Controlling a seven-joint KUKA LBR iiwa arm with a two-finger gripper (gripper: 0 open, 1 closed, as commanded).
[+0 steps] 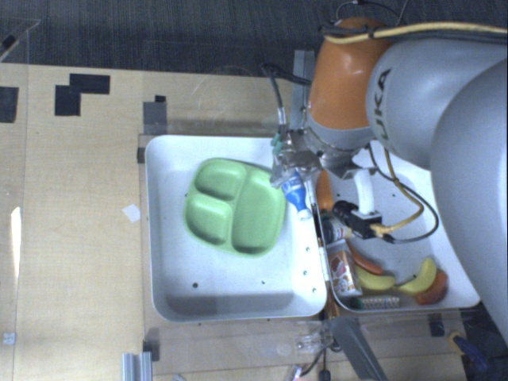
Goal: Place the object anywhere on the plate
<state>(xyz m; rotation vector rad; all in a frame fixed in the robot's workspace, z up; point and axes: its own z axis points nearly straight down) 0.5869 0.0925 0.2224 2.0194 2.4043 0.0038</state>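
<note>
1. The pincer sits over the right edge of the left bin, below the orange band of the grey arm, which enters from the right.
2. A small blue-and-white tube-like object projects downward from the pincer tip, tilted toward the lower right. Its upper end appears to sit between the fingers; the pincer appears pressed onto it, although the fingers themselves are too small to resolve clearly.
3. The object lies just beside the right rim of the green plate. Whether it overlaps the rim or touches the plate cannot be determined.
4. The plate is a three-compartment divided dish resting in the left bin, toward its upper centre. All three compartments show bare green.
5. The right bin is largely hidden under the arm. Its visible part holds yellow banana-shaped items, a red-orange item, a small printed packet and an orange object near the divider between the bins.
6. A black cable with a connector loops from the wrist across the right bin.
7. The pale wooden surface lies to the left of the bins and carries black square markers at its far edge.
</note>
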